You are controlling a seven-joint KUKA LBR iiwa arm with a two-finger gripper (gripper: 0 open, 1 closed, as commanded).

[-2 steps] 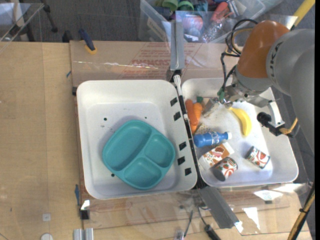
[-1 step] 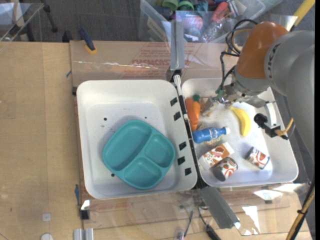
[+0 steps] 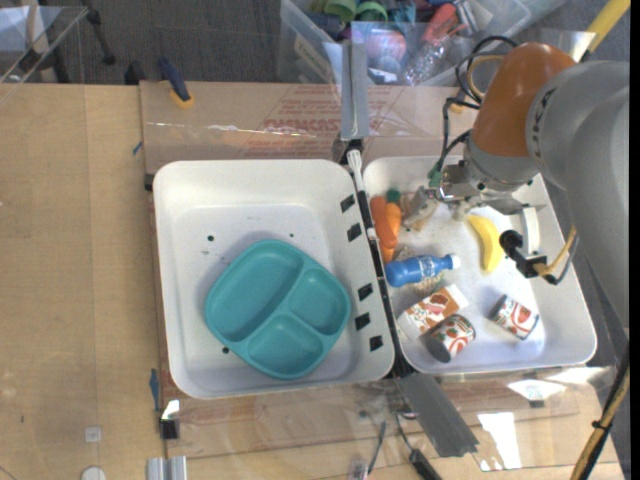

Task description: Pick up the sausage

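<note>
With the gripper (image 3: 428, 196) low at the upper middle of the right bin (image 3: 570, 343), jaws' state unclear, just beside the sausage (image 3: 386, 223) against the divider, it may slip or snag the wall.

A teal plate (image 3: 277, 310), a yellow banana (image 3: 487, 241), a blue bottle (image 3: 419, 268) and white bins (image 3: 180, 268).

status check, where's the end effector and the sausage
End effector low in right bin, far end, grip state unreadable. Sausage not identifiable from here. Carrot, banana, blue bottle crowd around it.
</note>
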